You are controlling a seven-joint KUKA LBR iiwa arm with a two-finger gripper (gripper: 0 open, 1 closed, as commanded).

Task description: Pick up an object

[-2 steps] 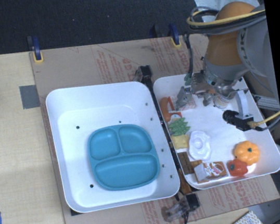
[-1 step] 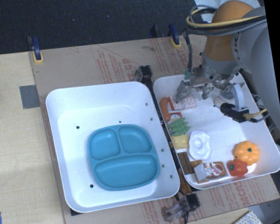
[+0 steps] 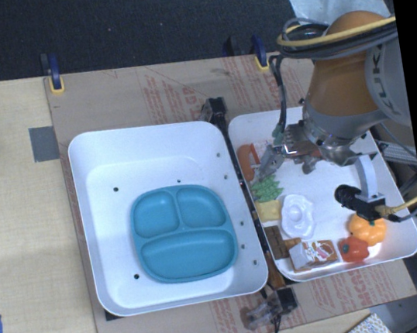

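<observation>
Tan table [image 3: 22,230] under brown cardboard sheet [image 3: 142,94]; two shallow white bins side by side on the sheet. Two blue clamps [image 3: 53,73] on the sheet's far edge.

Left bin [image 3: 90,165]: one blue divided plate [image 3: 184,232], lying flat, roughly central.

Right bin [image 3: 322,191]: all the loose items.
- Along its left wall, far to near: orange-red strip [image 3: 248,160], green leafy piece [image 3: 267,189], pale yellow block [image 3: 269,210].
- White crumpled lump [image 3: 297,216] just right of the block.
- Near edge: brown-and-white packet [image 3: 316,253]; to its right a red round piece [image 3: 353,249], touching an orange pepper-shaped piece [image 3: 369,229] set slightly farther back.

Arm [image 3: 352,84] in from the right, over the far half of the right bin. Claw [image 3: 273,161] at the bin's far-left part, pointing left, just right of the orange-red strip and just far of the green leafy piece. Cannot tell whether claw apart or together.

Pick candidates all resting in the right bin; closest to the claw, the strip and the leafy piece.
</observation>
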